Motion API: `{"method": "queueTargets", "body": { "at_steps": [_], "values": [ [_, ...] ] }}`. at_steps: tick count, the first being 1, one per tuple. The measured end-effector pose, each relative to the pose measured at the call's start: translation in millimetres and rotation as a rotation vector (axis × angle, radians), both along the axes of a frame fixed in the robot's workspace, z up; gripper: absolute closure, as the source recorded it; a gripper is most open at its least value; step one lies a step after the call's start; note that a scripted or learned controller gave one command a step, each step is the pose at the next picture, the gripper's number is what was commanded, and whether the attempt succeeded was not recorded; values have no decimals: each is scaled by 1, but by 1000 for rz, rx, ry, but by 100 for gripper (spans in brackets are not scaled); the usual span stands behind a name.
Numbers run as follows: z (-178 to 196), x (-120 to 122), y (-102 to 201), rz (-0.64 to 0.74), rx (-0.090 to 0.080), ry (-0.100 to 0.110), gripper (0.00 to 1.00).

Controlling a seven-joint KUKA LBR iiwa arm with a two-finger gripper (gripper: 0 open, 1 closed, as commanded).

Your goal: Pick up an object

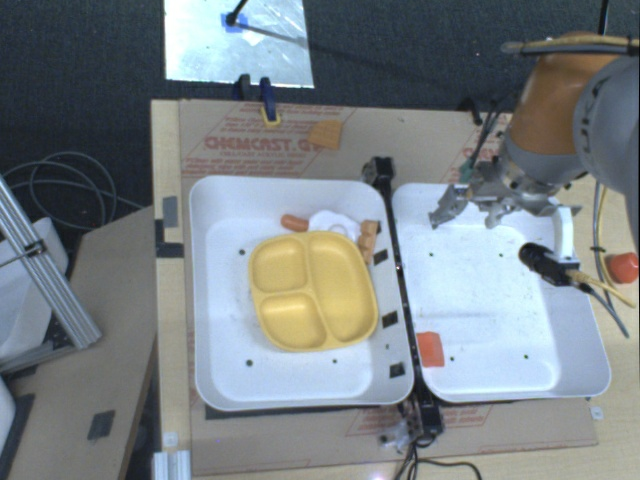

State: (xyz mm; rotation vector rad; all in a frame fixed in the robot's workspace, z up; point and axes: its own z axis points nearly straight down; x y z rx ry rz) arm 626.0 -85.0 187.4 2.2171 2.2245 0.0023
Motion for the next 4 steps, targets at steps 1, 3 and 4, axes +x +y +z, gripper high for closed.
{"method": "queueTargets", "body": {
  "at_steps": [1, 3, 4],
  "values": [
    [48, -90, -89, -13, -6, -1, 0],
    [60, -68, 11, 9, 4, -2, 100],
    [48, -79, 41, 4, 1, 1, 100]
  ]
}}
